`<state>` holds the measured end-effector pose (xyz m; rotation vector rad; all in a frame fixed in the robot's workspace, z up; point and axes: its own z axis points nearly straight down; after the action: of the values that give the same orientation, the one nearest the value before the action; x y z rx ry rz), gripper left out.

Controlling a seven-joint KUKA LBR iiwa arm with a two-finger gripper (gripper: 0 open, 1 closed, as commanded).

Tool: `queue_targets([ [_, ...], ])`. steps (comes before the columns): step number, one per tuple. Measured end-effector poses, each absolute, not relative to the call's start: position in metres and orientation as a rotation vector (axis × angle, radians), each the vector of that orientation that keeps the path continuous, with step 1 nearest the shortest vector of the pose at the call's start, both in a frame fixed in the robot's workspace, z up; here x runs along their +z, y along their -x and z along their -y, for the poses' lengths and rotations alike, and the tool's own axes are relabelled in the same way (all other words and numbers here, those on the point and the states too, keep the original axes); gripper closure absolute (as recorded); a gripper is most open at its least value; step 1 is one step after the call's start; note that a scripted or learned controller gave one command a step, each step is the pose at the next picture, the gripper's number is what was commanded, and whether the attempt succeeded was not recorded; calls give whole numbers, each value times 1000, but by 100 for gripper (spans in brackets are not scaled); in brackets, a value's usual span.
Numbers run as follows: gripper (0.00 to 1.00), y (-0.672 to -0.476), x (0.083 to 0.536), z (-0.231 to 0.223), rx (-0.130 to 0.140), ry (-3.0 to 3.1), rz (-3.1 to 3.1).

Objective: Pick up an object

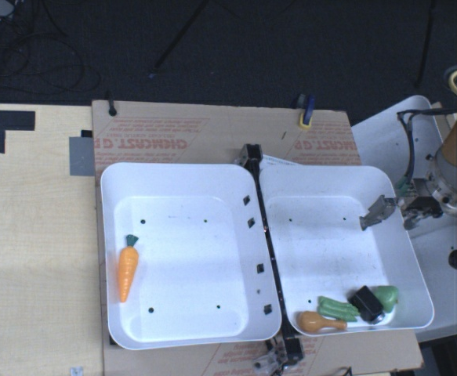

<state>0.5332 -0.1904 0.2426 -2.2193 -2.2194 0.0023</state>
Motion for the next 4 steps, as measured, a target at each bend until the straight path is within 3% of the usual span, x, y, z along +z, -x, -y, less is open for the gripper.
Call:
queue_targets([
  [1,0,-578,191,139,2,2214,2223],
  [2,0,-636,82,87,1,2212,2226],
  [3,100,-635,97,91,4,2219,2221],
  [4,0,-635,97,91,5,2218,2221],
])
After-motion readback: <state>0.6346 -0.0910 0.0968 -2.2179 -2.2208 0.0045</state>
